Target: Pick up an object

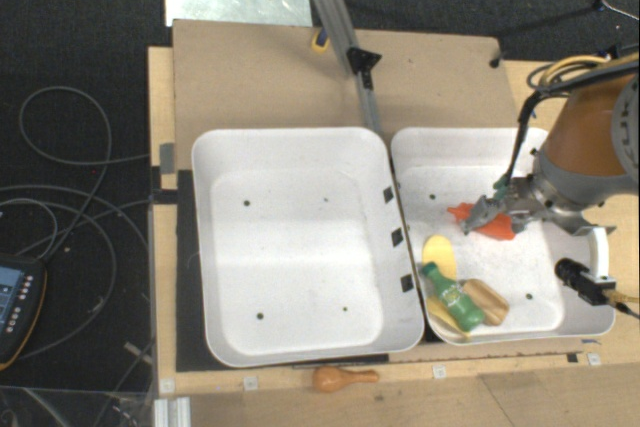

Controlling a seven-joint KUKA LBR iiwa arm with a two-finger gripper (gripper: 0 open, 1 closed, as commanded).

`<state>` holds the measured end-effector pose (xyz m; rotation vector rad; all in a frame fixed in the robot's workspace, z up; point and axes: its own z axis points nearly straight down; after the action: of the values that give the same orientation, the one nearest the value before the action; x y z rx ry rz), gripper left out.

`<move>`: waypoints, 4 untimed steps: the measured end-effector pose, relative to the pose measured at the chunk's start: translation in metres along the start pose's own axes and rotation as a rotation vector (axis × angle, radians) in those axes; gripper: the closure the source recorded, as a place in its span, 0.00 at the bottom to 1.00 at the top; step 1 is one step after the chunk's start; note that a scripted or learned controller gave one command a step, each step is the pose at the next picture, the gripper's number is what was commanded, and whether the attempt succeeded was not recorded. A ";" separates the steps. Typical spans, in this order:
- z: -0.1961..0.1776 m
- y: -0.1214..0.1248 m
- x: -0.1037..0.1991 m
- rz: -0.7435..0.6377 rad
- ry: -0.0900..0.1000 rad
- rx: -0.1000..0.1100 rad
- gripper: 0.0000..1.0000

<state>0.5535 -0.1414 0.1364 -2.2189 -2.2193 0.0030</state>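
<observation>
The gripper (pixel 484 215) is hovering in the right bin (pixel 425 150), directly over the orange toy (pixel 492 227); whether its fingers are gripping it, I cannot tell

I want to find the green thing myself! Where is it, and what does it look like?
Look in the right bin, down by its near left corner. The green bottle lies slanted there, between a yellow piece and a tan piece. It is the only green thing among them.
</observation>
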 end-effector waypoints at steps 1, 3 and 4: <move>0.048 0.000 0.000 0.000 0.000 0.000 0.00; -0.016 -0.006 0.004 -0.003 -0.002 -0.009 1.00; -0.066 0.001 -0.004 -0.004 -0.003 -0.011 1.00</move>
<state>0.5548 -0.1458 0.2024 -2.2210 -2.2308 -0.0056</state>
